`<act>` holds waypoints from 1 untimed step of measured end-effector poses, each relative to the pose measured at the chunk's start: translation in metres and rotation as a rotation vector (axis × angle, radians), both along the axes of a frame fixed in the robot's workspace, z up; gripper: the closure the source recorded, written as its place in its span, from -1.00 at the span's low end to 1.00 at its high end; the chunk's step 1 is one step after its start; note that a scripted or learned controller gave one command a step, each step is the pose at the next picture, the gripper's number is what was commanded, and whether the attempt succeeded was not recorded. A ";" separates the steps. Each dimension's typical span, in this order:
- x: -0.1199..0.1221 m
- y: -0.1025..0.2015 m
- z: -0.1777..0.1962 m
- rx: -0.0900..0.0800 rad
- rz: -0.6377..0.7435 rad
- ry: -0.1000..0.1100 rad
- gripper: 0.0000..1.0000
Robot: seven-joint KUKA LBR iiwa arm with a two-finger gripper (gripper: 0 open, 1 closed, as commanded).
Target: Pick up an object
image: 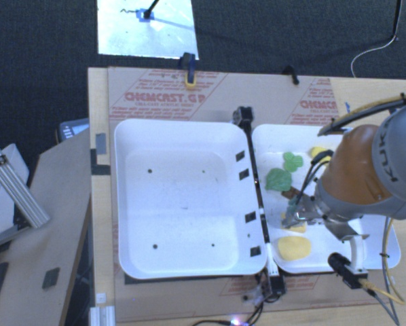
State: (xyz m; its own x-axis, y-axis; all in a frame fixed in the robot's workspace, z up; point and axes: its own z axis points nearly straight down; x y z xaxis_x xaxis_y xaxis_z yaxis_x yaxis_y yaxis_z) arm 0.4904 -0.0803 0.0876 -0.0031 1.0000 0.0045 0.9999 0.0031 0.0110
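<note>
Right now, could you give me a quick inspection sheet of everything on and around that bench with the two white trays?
Surface: bench covered with printed board, bearing left bin and right bin side by side.
Job's things: in the right bin, two green pieces, a yellow lump, a small yellow item.
Clutter: a yellow and blue clamp at the bench's far edge.
Grippers: gripper low inside the right bin, between the green pieces and the yellow lump; fingers too blurred to judge.
Cables: black cables along the arm; white cable on the floor.
Surroundings: dark carpet, a shiny plate, a metal rail at left.
</note>
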 end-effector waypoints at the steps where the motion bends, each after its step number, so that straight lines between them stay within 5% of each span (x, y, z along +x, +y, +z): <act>1: 0.037 0.036 0.184 -0.005 0.007 -0.009 1.00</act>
State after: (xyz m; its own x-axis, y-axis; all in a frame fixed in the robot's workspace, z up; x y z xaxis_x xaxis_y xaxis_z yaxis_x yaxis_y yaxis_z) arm 0.5279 -0.0440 0.2712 -0.0104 0.9999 -0.0003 0.9997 0.0104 0.0199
